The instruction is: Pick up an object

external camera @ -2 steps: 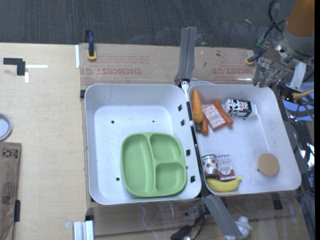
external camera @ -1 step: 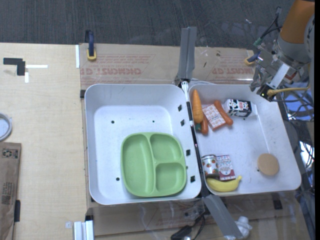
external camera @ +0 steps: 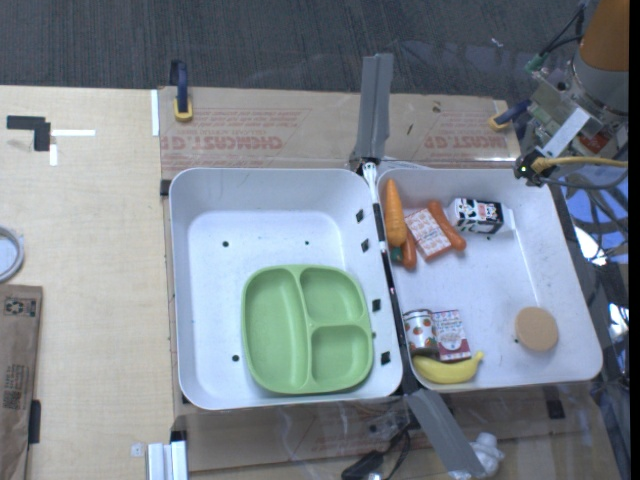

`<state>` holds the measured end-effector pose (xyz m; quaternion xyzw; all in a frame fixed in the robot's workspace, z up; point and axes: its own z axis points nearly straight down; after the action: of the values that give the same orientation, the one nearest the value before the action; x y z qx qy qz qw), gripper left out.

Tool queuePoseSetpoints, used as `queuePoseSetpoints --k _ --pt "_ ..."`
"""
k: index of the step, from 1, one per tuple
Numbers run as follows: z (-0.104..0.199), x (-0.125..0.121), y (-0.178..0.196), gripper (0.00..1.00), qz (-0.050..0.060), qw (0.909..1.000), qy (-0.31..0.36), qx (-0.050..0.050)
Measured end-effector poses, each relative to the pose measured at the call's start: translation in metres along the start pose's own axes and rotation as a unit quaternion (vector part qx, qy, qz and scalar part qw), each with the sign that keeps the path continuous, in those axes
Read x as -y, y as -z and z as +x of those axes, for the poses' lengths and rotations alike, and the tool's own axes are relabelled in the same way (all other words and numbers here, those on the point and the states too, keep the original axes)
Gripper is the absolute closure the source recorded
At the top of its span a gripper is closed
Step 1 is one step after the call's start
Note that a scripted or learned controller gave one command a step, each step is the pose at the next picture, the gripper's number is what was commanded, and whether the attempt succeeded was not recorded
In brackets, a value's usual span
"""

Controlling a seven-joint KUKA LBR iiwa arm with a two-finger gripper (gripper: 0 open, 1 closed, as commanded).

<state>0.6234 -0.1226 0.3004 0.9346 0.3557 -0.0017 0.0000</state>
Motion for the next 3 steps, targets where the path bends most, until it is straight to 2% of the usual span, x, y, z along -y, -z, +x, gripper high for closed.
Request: queuePoseSetpoints --k 1,2,3 --pt "-0.007 0.011 -0.025 1.00 0.001 0.9804 -0.197 0.001" --pt "-0.077 0.087 0.014 1.00 0.001 0.9692 -0.246 0.001" --pt "-0.055 0.067 -0.044 1.00 0.001 0.9666 -0.256 0.002"
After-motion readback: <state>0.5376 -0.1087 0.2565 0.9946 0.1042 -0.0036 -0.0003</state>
